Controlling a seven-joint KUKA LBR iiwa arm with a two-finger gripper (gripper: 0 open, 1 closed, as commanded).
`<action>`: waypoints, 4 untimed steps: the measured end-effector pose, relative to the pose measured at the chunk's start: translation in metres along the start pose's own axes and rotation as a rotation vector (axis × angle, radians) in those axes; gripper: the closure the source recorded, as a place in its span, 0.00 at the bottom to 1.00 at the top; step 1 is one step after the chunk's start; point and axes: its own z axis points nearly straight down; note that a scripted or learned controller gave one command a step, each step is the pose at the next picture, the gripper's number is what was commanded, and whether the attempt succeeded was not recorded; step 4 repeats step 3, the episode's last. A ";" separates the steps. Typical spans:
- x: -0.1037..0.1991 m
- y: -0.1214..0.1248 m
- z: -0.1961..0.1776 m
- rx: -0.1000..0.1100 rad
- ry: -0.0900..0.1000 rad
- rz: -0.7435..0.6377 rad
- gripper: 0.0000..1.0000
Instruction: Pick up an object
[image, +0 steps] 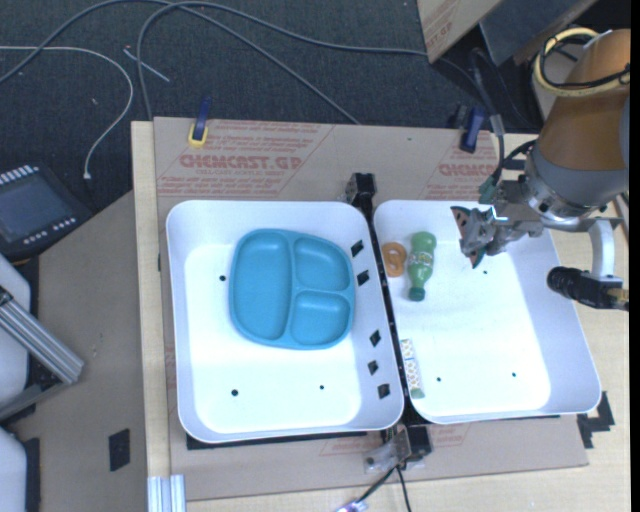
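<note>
A small green bottle (420, 263) lies in the right bin (520, 340) near its left wall, and an orange ring-shaped piece (394, 258) sits just left of it. A slim patterned stick (410, 366) rests along the same wall, nearer the front. My gripper (479, 240) hangs over the far part of the right bin, a short way right of the bottle, with nothing seen between its fingers. The dark fingers blur together against the bin.
The left bin (200, 330) holds a blue divided plate (291, 288). A black clip row runs along the divider between the bins. Blue clamps (470, 130) pin the cardboard at the back. The arm's body fills the upper right.
</note>
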 end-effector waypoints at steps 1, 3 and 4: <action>0.055 -0.006 0.014 0.010 0.003 -0.003 1.00; 0.145 -0.022 0.014 0.010 0.003 -0.003 1.00; 0.145 -0.022 0.014 0.010 0.003 -0.003 1.00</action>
